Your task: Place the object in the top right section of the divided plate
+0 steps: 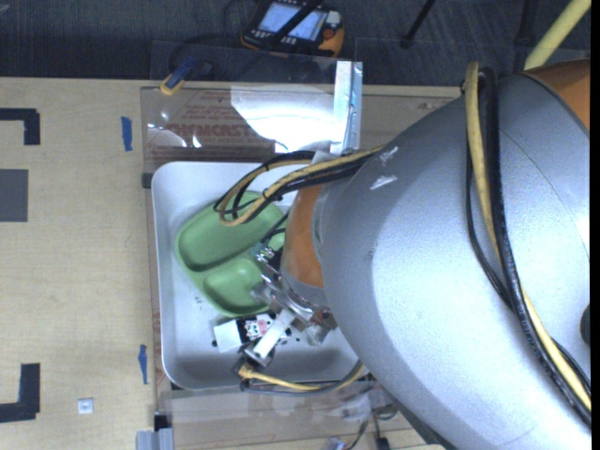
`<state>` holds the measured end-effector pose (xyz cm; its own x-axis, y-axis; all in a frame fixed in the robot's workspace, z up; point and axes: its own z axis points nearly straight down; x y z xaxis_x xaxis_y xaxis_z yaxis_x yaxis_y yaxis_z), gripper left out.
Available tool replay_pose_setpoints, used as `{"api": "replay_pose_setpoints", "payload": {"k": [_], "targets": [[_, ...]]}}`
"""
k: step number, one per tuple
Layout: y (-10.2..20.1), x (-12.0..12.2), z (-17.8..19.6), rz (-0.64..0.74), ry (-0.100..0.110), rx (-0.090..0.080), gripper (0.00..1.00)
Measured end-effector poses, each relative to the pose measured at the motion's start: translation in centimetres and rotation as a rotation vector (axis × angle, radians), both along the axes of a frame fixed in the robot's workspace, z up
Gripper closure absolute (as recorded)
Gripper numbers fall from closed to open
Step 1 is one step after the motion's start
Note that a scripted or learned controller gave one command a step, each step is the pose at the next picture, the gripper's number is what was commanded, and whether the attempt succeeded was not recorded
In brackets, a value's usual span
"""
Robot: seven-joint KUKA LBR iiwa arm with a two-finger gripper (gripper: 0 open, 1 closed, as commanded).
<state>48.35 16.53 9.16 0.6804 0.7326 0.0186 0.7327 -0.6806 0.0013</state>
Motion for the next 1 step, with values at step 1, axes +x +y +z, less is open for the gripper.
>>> {"api": "replay_pose_setpoints", "payload": {"k": [1], "targets": [[-4.76, 8.62, 5.66, 0.104, 0.016, -0.013, 0.0]]}}
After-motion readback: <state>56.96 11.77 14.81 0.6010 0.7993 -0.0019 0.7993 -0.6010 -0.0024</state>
